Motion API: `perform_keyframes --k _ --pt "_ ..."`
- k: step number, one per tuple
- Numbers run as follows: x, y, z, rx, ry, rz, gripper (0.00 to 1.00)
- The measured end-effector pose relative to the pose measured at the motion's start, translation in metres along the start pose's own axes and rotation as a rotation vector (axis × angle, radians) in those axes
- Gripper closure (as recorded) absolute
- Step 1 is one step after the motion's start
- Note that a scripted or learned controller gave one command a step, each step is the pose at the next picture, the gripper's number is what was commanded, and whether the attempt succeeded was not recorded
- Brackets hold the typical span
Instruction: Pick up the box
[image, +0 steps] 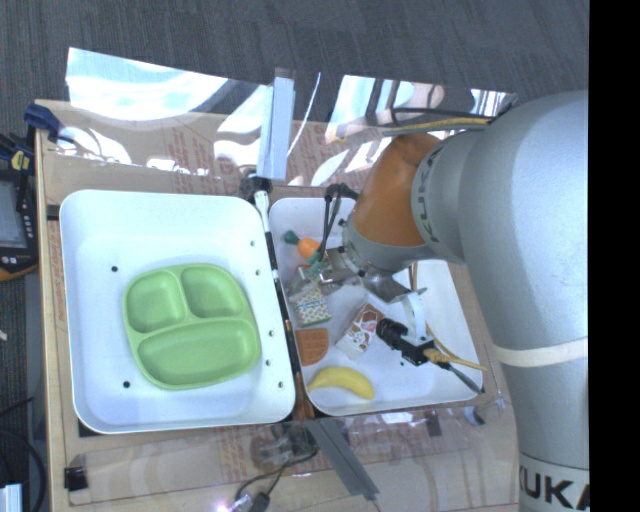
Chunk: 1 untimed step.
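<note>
Arm's low over the right-hand white bin (440, 395), two-finger gripper (322, 268) hovering near the small patterned cardboard box (311, 309) by the divider; grip state, can't tell. Looks like the approach: next, centre over it and descend.

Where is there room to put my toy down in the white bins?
The left bin has bare floor all around the green plate, widest along its top, above the plate. The right bin is crowded: banana, box, small toys and the arm fill most of it.
</note>
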<state>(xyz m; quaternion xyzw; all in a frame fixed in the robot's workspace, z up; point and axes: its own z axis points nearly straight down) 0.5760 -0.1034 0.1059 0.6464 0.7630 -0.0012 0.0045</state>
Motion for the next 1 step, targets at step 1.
perform_keyframes --k 1 --pt "0.0451 0.0256 -0.1229 0.004 0.009 -0.094 1.0"
